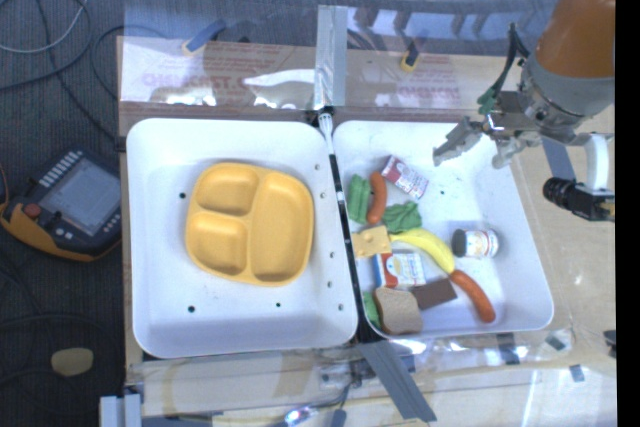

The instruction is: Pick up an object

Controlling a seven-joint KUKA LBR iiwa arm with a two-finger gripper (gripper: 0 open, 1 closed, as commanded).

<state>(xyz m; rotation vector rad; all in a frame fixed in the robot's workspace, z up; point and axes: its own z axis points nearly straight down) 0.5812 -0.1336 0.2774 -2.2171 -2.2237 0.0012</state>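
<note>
Far left, on the dark floor: a grey handheld control pad (72, 205) with an orange edge, black cables looping around it. On the worktop (200, 75), two shallow white bins side by side.

In the left bin (150, 245): a yellow divided plate (250, 221), lying flat near the middle, three compartments facing up.

In the right bin (520, 215), crowded toward its left and lower part: a green pepper (357, 198) against the left wall, an orange-red sausage (377, 197) just beside it, a leafy green piece (403, 215) touching the sausage's lower end. Above these, a small red-and-white packet (404, 178). Below, a slice of yellow cheese (372, 242), a banana (428, 247) curving to the right, a small white-and-red carton (404, 267) under the banana. Near the bottom edge: a slice of bread (398, 311) on something green, a brown flat piece (434, 294), and a second sausage (473, 297) slanting down to the right. Right of the banana, a small jar (475, 242) lying on its side, apart from the sausage.

Upper right, over the bin's top right corner: the arm's gripper (478, 147), fingers spread wide, nothing between them, well apart from every item below.
</note>
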